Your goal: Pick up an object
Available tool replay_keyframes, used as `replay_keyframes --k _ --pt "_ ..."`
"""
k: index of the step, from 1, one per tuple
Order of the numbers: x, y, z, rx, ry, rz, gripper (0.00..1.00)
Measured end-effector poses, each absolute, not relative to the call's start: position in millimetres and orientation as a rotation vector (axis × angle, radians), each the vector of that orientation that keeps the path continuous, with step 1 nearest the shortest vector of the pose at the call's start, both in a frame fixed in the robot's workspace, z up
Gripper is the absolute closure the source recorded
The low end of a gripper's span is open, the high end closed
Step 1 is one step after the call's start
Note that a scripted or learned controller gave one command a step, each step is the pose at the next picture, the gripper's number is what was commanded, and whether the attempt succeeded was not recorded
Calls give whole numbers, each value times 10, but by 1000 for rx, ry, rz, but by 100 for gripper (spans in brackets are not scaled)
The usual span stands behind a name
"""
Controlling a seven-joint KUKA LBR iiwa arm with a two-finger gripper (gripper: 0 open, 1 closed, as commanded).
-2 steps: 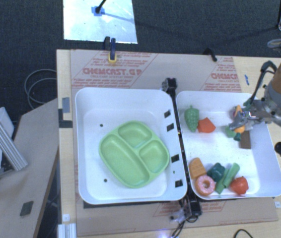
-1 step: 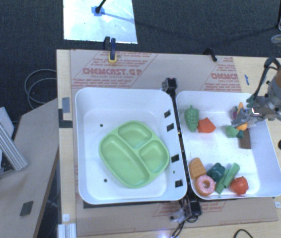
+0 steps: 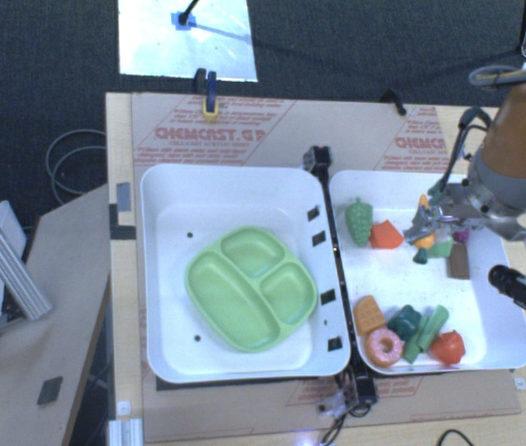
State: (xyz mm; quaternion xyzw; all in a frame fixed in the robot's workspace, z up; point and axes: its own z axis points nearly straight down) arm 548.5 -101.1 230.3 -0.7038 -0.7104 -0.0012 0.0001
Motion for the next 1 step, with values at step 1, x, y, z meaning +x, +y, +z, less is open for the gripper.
replay_keyframes --k 1 --pt "5557 -567 2275 -2211 -2232 -4 100"
